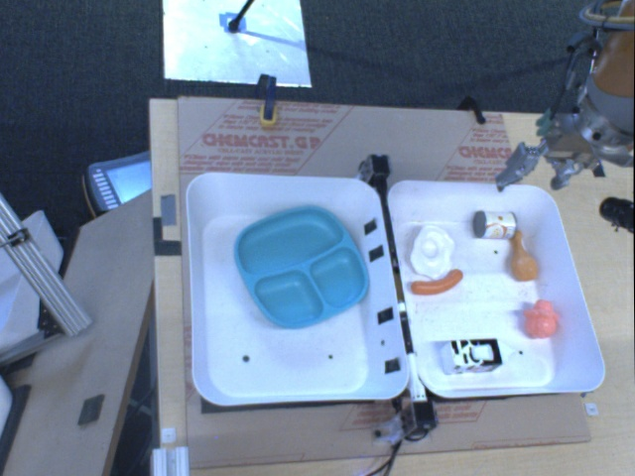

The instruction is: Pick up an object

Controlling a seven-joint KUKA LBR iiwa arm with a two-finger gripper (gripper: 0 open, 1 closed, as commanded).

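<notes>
Task barely begun: nothing lifted. Gripper [544, 165] hangs above right bin's [575, 266] far rim, fingers [512, 170] spread, nothing between them. Nearest candidate, small can [493, 224], lies below fingers; egg [432, 250], sausage [437, 284], pear [522, 259] beyond. Descent, closing, lift all remain.

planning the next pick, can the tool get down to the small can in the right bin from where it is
Probably yes. The tool hangs open above the right bin's far edge, and the can lies just inside that edge with nothing over it.
</notes>
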